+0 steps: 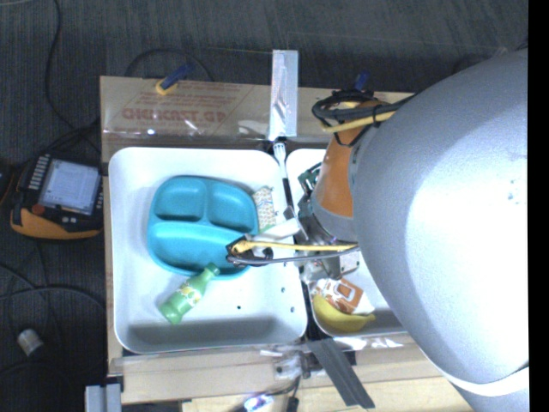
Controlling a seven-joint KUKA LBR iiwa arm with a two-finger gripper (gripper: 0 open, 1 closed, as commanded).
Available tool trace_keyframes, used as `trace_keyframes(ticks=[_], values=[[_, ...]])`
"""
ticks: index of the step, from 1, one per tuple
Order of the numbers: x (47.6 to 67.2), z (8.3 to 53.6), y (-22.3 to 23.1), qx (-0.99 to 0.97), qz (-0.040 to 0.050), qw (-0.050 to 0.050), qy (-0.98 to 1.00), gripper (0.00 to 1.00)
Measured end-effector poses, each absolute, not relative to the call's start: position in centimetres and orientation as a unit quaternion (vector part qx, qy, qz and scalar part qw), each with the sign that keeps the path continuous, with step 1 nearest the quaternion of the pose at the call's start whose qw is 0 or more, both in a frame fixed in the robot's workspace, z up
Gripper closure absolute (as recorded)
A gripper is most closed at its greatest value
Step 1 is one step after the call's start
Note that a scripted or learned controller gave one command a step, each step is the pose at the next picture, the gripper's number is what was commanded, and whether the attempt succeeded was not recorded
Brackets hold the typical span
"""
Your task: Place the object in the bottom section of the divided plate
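At the near edge of the bench a grey bracket (339, 376) juts out below the gap between the two white bins. In the right bin (302, 163), close to its near wall, lies a yellow banana-like toy (341, 320) with a small orange and white piece (347, 294) touching its top. In the left bin (129, 256) a green bottle (187, 294) lies on its side on the bin floor, its cap end against the near rim of the blue divided plate (202, 221) and outside all of its sections. The gripper (233, 251) reaches across the wall between the bins and sits at the plate's near right rim; whether it is wide, narrow or holding anything cannot be told. Behind it, a pale mesh item (264, 201) lies just beside the plate's far right rim. The grey arm (455, 230) bulks over the right bin, its orange band (339, 178) above the wrist. Farther back lies a clear plastic sheet (184, 110) with red lettering, a blue and yellow clip (172, 78) at its far edge.
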State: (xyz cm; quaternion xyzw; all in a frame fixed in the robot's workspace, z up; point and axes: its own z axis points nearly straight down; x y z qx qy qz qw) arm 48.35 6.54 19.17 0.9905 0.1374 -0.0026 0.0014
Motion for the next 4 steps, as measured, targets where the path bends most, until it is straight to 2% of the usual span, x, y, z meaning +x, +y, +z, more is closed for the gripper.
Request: trace_keyframes(ticks=[1, 2, 4], values=[[48.35, 21.32, -1.05, 0.993, -0.0024, 0.001, 0.117, 1.00], [48.35, 21.31, -1.03, 0.993, -0.0025, 0.001, 0.117, 0.00], [48.35, 21.31, -1.03, 0.993, -0.0025, 0.001, 0.117, 0.00]])
